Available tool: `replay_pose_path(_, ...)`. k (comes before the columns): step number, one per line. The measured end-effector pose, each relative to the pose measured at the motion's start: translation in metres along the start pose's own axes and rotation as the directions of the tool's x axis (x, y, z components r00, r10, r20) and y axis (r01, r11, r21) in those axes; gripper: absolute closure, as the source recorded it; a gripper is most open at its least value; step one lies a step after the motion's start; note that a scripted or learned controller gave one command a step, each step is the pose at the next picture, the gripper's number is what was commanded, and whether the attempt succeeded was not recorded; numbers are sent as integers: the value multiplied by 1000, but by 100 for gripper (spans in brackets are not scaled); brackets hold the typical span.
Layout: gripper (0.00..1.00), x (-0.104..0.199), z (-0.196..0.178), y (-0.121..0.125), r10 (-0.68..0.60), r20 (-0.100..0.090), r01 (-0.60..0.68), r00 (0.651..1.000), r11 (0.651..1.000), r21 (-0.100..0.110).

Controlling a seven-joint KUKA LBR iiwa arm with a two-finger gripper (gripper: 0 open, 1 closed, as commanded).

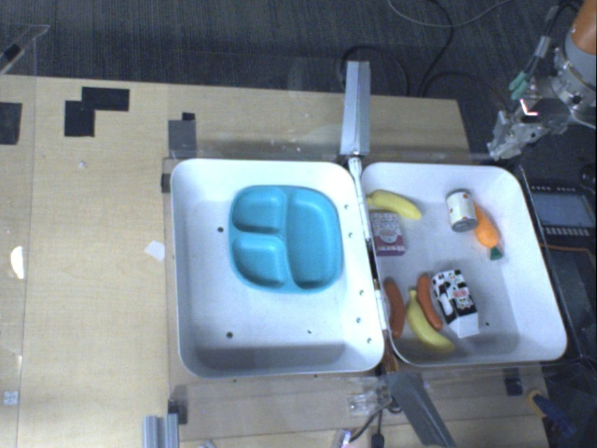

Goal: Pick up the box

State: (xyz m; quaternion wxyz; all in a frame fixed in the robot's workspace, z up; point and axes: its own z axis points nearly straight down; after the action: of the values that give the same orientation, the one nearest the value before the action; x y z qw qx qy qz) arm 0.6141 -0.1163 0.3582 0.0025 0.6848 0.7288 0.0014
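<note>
A small dark red box lies flat in the right bin, close to its left wall. A black-and-white patterned carton rests near the front of the same bin, against a banana and two sausages. My gripper hangs above and behind the right bin's far right corner, outside the rim and well away from both boxes. Nothing shows in its grasp.
The right bin also holds a second banana, a small can and a carrot. In the left bin sits a blue divided plate. A metal post stands behind the bins' shared wall.
</note>
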Motion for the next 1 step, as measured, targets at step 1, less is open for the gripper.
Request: replay_pose_path(1, 100, -48, 66, -9, 149, 0, -149, 989, 989, 3)
